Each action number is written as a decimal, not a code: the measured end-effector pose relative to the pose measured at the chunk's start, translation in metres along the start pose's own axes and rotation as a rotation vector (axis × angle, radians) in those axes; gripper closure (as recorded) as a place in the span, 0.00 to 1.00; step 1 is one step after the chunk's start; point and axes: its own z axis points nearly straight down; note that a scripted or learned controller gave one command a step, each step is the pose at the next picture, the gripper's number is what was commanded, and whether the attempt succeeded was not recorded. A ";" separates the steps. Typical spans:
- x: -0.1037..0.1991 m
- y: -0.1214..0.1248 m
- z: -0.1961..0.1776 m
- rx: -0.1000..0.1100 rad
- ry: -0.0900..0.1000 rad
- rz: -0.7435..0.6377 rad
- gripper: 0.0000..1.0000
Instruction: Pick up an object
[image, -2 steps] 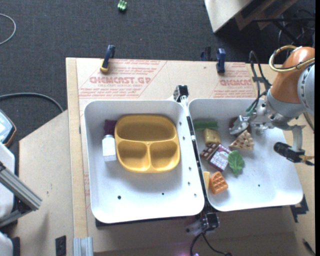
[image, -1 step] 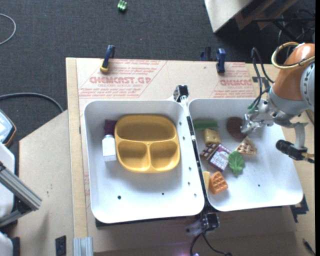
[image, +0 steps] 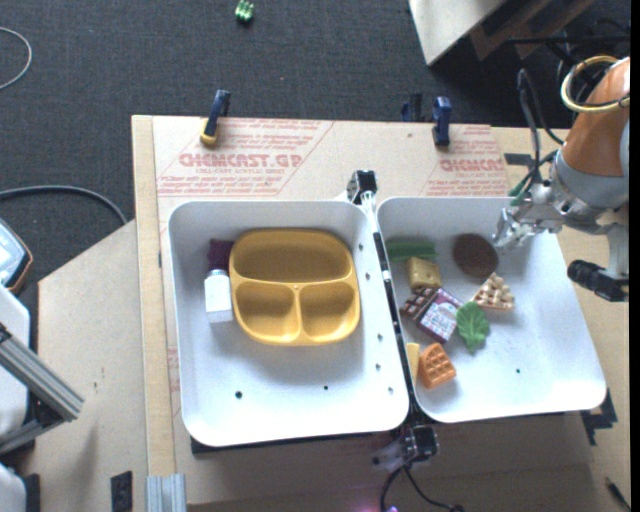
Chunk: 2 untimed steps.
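Observation:
My gripper (image: 508, 232) hangs over the back right part of the right bin (image: 560, 345), just right of a brown round cookie (image: 473, 253). Nothing shows between its fingers. Near the cookie lie a green strip (image: 411, 248), a yellow cheese block (image: 424, 272), a chocolate bar piece (image: 419, 299), a pink-and-white packet (image: 438, 318), a green leaf (image: 472, 326), a tan waffle wedge (image: 494, 294) and an orange waffle (image: 435, 366).
The left bin (image: 200, 390) holds a yellow three-part plate (image: 294, 285), a small white bottle (image: 217, 294) and a dark purple item (image: 219, 250) beside it. Clamps (image: 214, 117) hold the board at the back. The arm's orange band (image: 600, 135) rises at the right.

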 end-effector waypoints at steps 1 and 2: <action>0.001 -0.001 -0.064 0.000 0.000 0.000 1.00; 0.000 0.000 -0.086 0.002 0.001 0.000 1.00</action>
